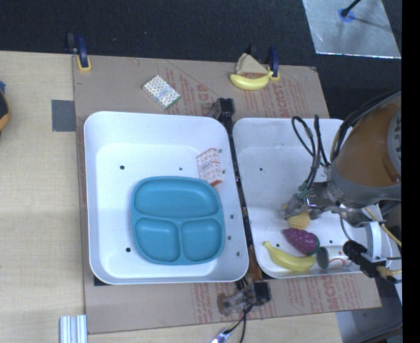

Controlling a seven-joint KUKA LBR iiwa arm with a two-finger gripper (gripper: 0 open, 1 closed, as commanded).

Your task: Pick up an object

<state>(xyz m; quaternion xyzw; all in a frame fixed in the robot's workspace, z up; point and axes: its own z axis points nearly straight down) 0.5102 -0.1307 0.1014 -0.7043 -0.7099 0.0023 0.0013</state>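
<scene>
Reaching into the right bin (267, 138), hand (301, 207) sits low just above purple item (301, 240) & banana (288, 258); can't tell grip state. Nothing lifted yet.

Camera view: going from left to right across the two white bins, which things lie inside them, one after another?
Blue divided plate → small red-and-white packet → yellow banana, with the purple object just above it and slightly further right. The gripper hangs over this same part of the right bin.
</scene>
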